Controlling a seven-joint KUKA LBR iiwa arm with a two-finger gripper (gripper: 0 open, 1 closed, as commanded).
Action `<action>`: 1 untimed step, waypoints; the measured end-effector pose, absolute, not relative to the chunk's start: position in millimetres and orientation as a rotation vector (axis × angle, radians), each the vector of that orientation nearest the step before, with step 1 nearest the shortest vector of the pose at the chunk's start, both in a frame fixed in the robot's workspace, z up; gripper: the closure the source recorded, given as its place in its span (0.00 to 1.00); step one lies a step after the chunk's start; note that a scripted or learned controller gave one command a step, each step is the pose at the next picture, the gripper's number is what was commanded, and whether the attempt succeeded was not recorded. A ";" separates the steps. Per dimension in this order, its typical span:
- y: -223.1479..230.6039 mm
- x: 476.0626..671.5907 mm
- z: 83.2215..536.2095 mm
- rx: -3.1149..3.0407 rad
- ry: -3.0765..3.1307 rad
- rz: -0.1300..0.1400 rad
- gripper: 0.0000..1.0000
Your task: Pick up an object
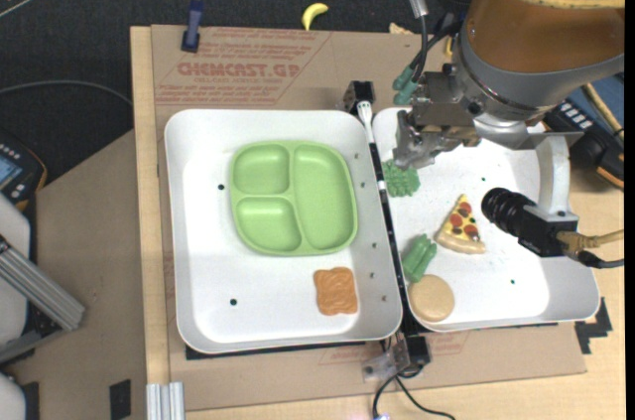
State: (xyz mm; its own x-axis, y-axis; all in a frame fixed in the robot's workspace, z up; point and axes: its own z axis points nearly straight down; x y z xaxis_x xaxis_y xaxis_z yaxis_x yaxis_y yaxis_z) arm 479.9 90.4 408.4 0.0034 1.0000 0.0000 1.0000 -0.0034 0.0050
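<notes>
Broccoli floret [402, 180] lies at the right bin's [556, 304] upper-left edge, centre frame, directly under the gripper [415, 148], presumably lowered there to grasp it; whether its pincer is open or closed, I cannot tell.

The grey arm with its orange band reaches in from the upper right, wrist bent downward. Its gripper [409, 153] points down, low, at the arm's left end; the fingertips look close together, though blur hides their state.
</notes>
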 end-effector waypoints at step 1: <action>42.2 536.7 361.7 2.228 2.215 -0.006 1.00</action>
State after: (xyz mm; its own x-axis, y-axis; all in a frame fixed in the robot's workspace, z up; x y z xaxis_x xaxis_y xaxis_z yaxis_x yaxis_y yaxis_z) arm 536.7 42.2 361.7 0.0060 1.0000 -0.0025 1.0000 -0.0060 -0.0030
